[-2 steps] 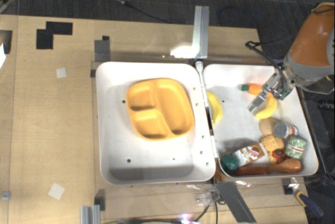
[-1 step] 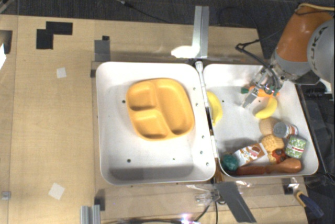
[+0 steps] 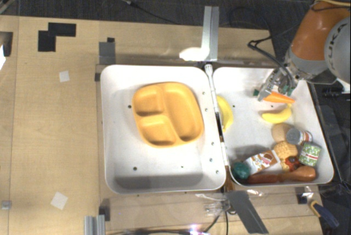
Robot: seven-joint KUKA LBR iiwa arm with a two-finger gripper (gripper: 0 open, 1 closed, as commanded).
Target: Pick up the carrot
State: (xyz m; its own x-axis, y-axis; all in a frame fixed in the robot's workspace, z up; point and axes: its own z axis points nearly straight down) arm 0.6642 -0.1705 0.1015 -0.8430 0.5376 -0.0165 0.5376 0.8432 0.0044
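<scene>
Sausage [image 3: 285, 175] lying along the near wall of the right bin [image 3: 241, 85], touching a green-capped packet [image 3: 255, 164] on its left. Crowding just behind: a green can [image 3: 310, 154], a cracker [image 3: 284, 150], a grey-lidded jar [image 3: 295, 135] and a bread roll [image 3: 280, 131]. Farther back, a banana [image 3: 277, 115] resting mid-bin, a yellow fruit piece [image 3: 224, 112] leaning against the divider. Sitting in the left bin [image 3: 118, 135], a yellow divided plate [image 3: 165, 113]. Carrot [image 3: 277, 98] lying just behind the banana, directly beneath the gripper [image 3: 272, 87]. Hanging over the carrot's left end, seemingly touching; jaw state impossible to tell.
</scene>
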